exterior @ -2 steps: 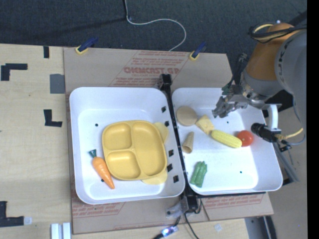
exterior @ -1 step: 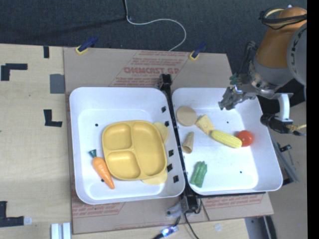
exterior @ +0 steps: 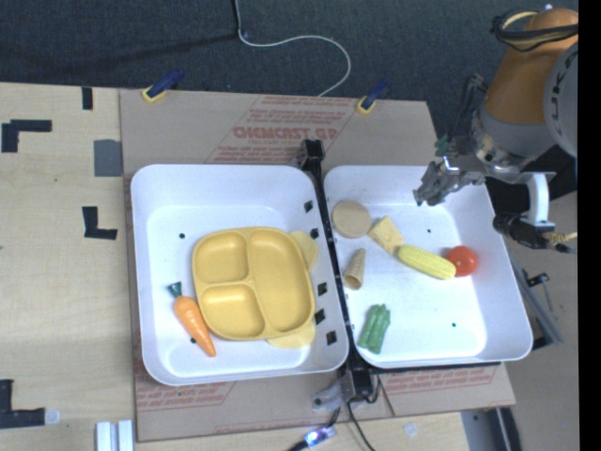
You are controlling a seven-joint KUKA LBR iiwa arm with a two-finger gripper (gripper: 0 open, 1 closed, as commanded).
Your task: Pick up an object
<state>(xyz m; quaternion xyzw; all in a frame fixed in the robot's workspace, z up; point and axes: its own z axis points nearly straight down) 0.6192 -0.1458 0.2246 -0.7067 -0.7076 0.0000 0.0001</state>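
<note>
The right bin holds a round tan cookie, a pale cheese wedge, a yellow corn cob, a red tomato, a tan cone and a green vegetable. In the left bin lie a yellow divided plate and an orange carrot. My gripper hangs over the far right part of the right bin, above bare floor, up and right of the cheese wedge. I see nothing between its fingers.
Both bins sit on a cardboard sheet with clamps at its far edge. A white cable loops across the dark area behind. The arm's grey and orange body stands over the right bin's far right corner.
</note>
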